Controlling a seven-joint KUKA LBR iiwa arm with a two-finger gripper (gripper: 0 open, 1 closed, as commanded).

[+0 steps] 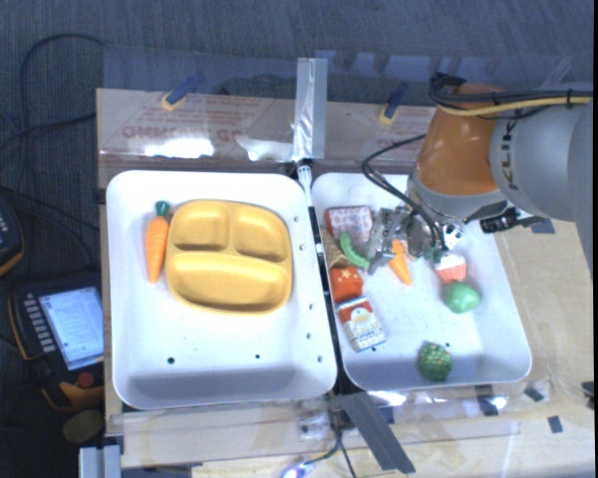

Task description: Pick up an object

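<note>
We reach in from three o'clock and our gripper [397, 247] sits low over the upper middle of the right bin [508, 357], in a crowded patch of toy food. Whether it is apart, together or clamped on anything, we cannot tell from this slanted view.

Just beside it at five o'clock lies a small orange carrot piece [403, 267], which we judge the likeliest target. At nine o'clock from it are a green pepper [353, 251] and a pinkish packet [347, 218]. A red tomato [346, 283] and a small carton [362, 326] lie at seven o'clock, a strawberry-like piece [450, 267] and a green ball [462, 298] at four o'clock, and a broccoli head [436, 360] at six o'clock near the bin's front wall.

The left bin [130, 366] holds a yellow divided tray [229, 255] and a whole carrot [156, 246].

As we read it, nothing is lifted yet: everything rests on the bin floors, so the grasp and the raise remain.
</note>
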